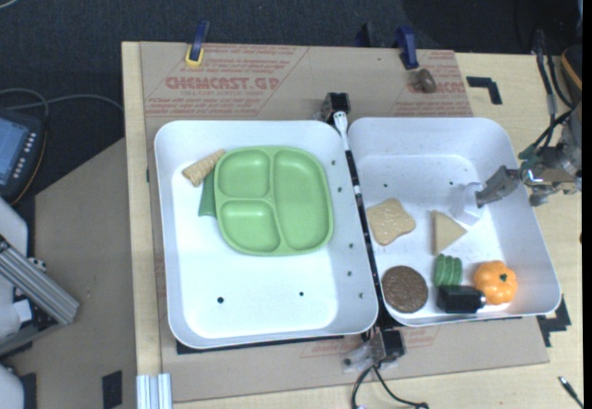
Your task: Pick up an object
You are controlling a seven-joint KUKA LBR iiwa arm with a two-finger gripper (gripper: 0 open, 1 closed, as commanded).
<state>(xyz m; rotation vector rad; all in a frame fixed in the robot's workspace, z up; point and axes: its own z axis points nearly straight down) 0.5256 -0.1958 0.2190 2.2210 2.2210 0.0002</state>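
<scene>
Pumpkin (497,282) (orange) sits beside green pepper (448,269) in right bin (435,134).

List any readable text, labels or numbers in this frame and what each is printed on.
"CHEMCAST G P", red print on the brown board behind the left bin; the last letters are uncertain.
The smaller red lines above and below it are too blurred to read.
Red print on the board behind the right bin, partly cut off, is unreadable.
</scene>
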